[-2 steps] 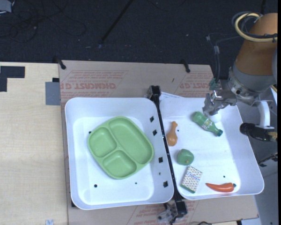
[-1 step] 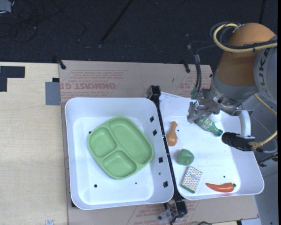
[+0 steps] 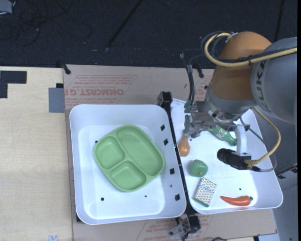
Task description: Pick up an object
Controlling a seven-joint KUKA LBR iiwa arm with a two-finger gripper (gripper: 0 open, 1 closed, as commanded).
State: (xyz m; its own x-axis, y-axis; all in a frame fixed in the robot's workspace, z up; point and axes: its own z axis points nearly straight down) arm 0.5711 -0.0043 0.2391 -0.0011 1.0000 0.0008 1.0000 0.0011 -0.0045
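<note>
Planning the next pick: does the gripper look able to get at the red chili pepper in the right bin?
Probably yes. The red chili pepper lies alone near the right bin's front corner, apart from the small box and green ball, nothing above it. The gripper hangs farther back in that bin.

There are two white bins (image 3: 90,129). One green plate (image 3: 129,157) lies left of the pincer (image 3: 193,127). Below the pincer are one orange thing (image 3: 183,146), one green ball (image 3: 198,167), one small box (image 3: 205,191) and one red pepper (image 3: 237,200).
</note>
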